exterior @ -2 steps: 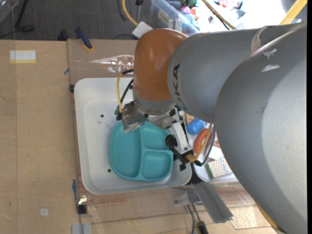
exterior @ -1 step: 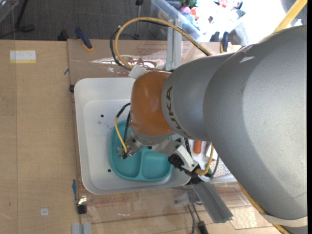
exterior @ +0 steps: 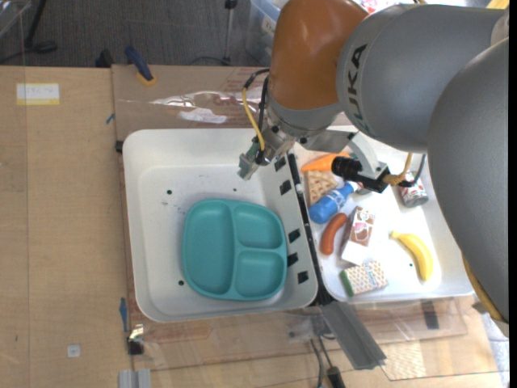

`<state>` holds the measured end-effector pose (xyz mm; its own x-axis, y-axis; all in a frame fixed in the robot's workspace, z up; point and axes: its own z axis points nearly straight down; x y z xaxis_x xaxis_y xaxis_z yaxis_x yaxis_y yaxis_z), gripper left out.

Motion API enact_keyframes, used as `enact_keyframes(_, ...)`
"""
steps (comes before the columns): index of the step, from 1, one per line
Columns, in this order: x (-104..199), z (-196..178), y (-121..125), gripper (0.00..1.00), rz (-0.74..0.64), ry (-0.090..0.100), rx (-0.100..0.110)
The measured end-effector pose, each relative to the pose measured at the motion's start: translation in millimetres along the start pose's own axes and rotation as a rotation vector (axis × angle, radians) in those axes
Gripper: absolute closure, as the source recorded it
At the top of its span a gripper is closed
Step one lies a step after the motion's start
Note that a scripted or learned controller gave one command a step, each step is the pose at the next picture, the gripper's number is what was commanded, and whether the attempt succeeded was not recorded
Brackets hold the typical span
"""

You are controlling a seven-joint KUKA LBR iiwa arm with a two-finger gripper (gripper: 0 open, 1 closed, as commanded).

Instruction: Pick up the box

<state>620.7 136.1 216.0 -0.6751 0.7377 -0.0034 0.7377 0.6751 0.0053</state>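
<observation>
Nearest, the box point(exterior: 358, 235) lies flat in the right bin point(exterior: 448, 285) beside a sausage point(exterior: 332, 234). Farther back, the end effector point(exterior: 252, 162) hovers over the left bin point(exterior: 153, 176), empty; its opening cannot be told. Approach stage: next, travel right and descend onto the box.

Divided plate point(exterior: 234, 250): teal plastic, smooth, matt. Bins point(exterior: 153, 184): white plastic, slightly glossy. Bench point(exterior: 56, 217): brown cardboard-like sheeting, matt. Arm point(exterior: 420, 71): smooth grey casing, glossy orange band point(exterior: 315, 39). Box point(exterior: 358, 235): printed card.
</observation>
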Motion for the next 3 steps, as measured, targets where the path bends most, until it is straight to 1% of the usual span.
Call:
enact_keyframes(1,133.7,114.9,-65.5,1.00,0.095,0.004,-0.003)
enact_keyframes(2,111.4,12.8,-22.7,1.00,0.050,0.002,0.003)
enact_keyframes(3,50.5,-6.2,33.0,1.00,-0.057,0.001,0.001)
